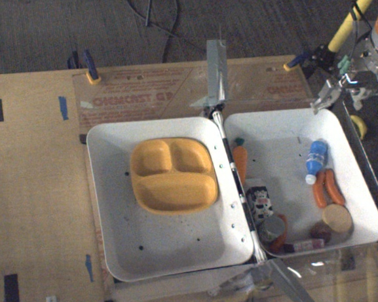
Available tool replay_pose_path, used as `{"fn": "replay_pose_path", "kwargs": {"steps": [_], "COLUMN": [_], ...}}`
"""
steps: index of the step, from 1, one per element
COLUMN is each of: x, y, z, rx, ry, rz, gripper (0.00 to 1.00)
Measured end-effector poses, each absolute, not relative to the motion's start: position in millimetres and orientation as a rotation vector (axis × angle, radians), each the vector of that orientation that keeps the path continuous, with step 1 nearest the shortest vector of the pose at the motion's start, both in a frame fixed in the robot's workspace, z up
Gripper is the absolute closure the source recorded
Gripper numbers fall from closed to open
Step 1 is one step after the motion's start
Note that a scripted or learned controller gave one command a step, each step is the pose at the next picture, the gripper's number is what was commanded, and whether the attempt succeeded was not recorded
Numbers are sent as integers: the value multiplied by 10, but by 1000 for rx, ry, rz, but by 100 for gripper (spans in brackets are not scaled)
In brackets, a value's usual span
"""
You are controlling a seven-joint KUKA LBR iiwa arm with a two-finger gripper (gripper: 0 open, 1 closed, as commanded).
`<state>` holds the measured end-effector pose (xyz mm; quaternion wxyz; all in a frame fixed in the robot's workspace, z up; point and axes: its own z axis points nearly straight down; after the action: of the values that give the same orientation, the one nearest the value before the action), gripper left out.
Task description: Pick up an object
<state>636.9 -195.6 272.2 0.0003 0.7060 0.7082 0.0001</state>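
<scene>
A yellow divided tray [173, 175] is observed lying flat in the left bin [108, 207], toward its upper half. In the right bin [273, 133] a carrot [240, 162] is noted against the left wall, a cow-patterned carton [260, 202] and a grey can [272, 228] below it, a blue bottle [315, 159] and a hot dog [328, 188] toward the right wall, and a round tan lid [337, 219] at the lower right corner. The gripper [332, 92] is recorded above the bin's upper right corner, well apart from the bottle, nothing being seen between its fingers; whether they are parted cannot be told.
</scene>
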Motion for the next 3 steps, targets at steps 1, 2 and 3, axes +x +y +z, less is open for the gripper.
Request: {"fn": "replay_pose_path", "kwargs": {"steps": [1, 2, 3], "x": [5397, 5009, 5021], "y": [-2242, -2001, -2016], "z": [1405, 864, 975], "rx": [1906, 1864, 1866], "ry": [2496, 2524, 2517], "rz": [2, 3, 9], "gripper": [0, 0, 100]}}
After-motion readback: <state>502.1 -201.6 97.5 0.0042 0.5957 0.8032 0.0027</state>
